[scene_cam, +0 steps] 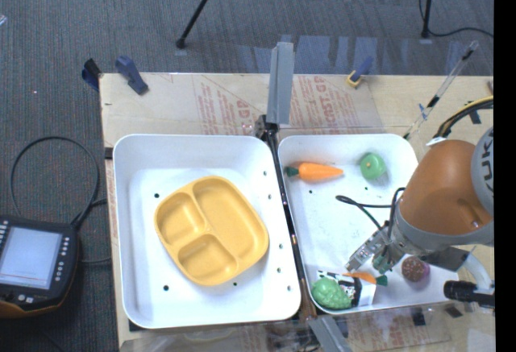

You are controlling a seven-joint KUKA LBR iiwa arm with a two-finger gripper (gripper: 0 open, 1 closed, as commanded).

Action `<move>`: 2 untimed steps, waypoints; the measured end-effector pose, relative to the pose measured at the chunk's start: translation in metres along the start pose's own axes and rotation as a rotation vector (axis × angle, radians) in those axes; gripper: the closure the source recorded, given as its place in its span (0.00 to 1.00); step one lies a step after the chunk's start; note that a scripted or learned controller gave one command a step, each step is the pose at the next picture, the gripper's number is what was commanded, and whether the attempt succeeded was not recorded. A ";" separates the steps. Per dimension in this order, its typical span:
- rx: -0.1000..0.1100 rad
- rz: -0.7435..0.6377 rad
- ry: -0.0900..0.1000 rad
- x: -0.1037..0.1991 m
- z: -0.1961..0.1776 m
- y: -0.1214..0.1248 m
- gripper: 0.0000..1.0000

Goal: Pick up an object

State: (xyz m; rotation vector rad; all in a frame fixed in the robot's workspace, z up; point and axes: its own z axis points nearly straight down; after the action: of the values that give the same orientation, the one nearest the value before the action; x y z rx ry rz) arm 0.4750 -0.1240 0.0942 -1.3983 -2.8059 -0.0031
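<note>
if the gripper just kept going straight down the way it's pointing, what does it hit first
Most likely the small orange object lying by the printed card on the right bin floor, directly under the gripper. Depth is hard to judge from this slanted view, so it might touch bare floor beside it instead.

The grey arm's orange band (442,189) covers the near right corner of the right-hand shallow white bin (339,229), and the arm itself runs out of frame at the right. Its two-finger gripper (376,252) is too small and blurred to tell how the fingers stand, and it overlaps a small orange piece (364,277) whose full shape cannot be made out. A small dark reddish round object (416,269) sits half tucked under the wrist, its kind unclear.
</note>
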 end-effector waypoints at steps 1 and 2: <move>0.001 0.526 -0.003 0.005 0.009 0.003 1.00; 0.000 0.528 -0.004 0.005 0.009 0.003 0.00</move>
State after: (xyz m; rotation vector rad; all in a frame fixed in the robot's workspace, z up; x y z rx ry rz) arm 0.4747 -0.1183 0.0856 -2.0842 -2.3457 0.0026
